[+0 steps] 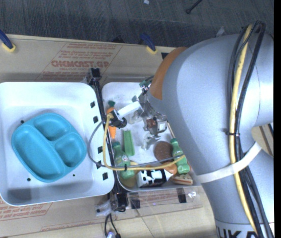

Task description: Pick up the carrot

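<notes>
The carrot (112,124) lay in the right bin (123,90), close to its left wall. It was a small orange thing, and only part of it showed, because a white piece (125,110) and a dark green thing (117,121) lay over its top end. Its long side seemed to run up and down the picture, leaning a little, with the orange end pointing down toward the near side of the bin. Which end was the thin tip was too small to tell. The claw (151,125) hung to the right of the carrot, well apart from it, over the middle of the bin. I cannot tell how far open the claw was, and nothing could be seen held in it. Between the carrot and the claw lay a light green stick (128,143), standing almost straight up and down the picture. Nearer the front of the bin were a green bottle (120,158), a brown round thing (163,151), another green bottle (177,152) and a black and white toy (153,177). A yellow cable (105,155) looped across the bins. The big grey arm (215,123) covered the right side of the bin. The left bin (11,95) held a blue plate (48,145) with three parts.
</notes>
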Available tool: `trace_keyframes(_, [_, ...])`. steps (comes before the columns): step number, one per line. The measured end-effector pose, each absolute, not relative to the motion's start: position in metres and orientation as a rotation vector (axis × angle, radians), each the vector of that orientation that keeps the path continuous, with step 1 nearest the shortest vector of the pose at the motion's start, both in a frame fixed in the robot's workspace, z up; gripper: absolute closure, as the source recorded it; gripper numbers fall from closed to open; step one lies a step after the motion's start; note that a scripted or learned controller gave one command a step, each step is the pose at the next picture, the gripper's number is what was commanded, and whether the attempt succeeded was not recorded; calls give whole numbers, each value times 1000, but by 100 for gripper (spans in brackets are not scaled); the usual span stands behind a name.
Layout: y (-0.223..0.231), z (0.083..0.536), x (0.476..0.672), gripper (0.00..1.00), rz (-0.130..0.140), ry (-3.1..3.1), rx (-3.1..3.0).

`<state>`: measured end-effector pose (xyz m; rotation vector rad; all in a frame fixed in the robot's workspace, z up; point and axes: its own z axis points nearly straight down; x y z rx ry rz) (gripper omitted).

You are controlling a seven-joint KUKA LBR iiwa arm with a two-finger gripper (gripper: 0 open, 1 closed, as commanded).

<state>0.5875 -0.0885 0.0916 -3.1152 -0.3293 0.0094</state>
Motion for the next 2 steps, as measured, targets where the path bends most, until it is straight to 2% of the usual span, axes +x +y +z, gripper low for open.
trace_keyframes(1, [-87, 101, 587, 100, 20, -335, -3107])
trace_keyframes(2, [-55, 280, 621, 100, -5, -718, -3056])
